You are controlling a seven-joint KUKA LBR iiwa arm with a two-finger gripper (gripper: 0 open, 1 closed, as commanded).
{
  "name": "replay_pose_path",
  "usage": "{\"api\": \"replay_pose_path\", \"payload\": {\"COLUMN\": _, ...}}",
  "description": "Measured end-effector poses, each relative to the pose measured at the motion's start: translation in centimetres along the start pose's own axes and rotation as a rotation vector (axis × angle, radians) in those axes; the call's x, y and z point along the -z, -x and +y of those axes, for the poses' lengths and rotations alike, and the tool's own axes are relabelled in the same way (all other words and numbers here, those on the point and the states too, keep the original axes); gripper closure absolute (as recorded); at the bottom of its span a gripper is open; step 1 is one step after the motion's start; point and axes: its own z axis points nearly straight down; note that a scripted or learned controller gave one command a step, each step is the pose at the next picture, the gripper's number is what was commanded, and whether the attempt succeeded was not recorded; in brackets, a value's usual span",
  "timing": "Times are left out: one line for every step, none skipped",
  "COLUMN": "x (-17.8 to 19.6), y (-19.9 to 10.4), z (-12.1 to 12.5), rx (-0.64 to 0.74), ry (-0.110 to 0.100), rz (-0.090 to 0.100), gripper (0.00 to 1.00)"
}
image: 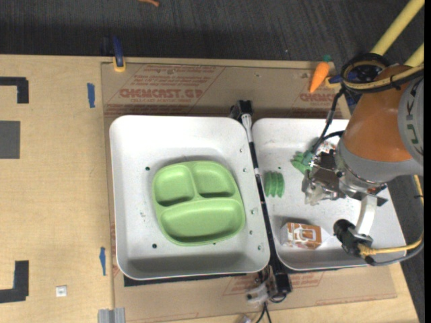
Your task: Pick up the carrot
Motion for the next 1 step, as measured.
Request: {"api": "replay_pose_path", "payload": {"x": 1.04, "y": -0.07, "z": 0.09, "rx": 0.001, "ry": 0.002, "rz": 0.0, "gripper": 1.0}}
